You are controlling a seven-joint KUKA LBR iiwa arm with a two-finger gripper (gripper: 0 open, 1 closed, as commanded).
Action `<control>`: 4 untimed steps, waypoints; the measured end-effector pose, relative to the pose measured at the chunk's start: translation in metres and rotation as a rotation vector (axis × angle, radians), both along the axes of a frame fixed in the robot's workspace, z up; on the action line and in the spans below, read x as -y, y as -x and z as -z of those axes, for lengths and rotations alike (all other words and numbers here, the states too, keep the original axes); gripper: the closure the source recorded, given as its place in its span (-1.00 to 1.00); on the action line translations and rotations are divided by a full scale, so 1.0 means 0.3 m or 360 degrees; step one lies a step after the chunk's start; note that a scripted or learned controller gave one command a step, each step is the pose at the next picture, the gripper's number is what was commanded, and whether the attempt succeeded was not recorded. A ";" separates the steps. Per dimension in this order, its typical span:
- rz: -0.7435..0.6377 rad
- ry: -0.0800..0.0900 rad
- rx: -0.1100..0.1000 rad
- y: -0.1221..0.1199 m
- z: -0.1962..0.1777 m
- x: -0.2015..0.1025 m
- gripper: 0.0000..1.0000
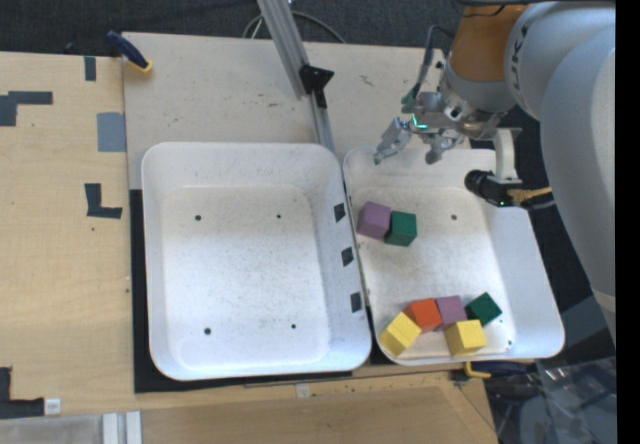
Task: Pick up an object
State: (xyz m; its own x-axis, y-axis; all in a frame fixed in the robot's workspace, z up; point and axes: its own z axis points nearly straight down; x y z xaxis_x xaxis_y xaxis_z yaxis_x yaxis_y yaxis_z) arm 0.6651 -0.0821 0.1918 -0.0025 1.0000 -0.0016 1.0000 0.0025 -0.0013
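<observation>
My gripper hangs open over the far edge of the right bin, with nothing between its fingers. A purple cube and a green cube lie touching each other in the bin's middle left, below the gripper. Along the bin's near edge sit a yellow cube, an orange cube, a pale purple cube, another yellow cube and a dark green cube.
The left bin lies beside the right one. A slanted metal pole crosses the bench toward the gap between the bins. A blue and yellow tool lies at the bench's far left.
</observation>
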 end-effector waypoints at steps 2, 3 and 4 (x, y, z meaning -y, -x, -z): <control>0.0013 0.0002 -0.0008 0.323 0.111 0.098 -1.00; 0.0002 0.0003 0.0034 0.230 0.254 0.047 -1.00; 0.0000 -0.0002 0.0034 0.153 0.285 0.037 -1.00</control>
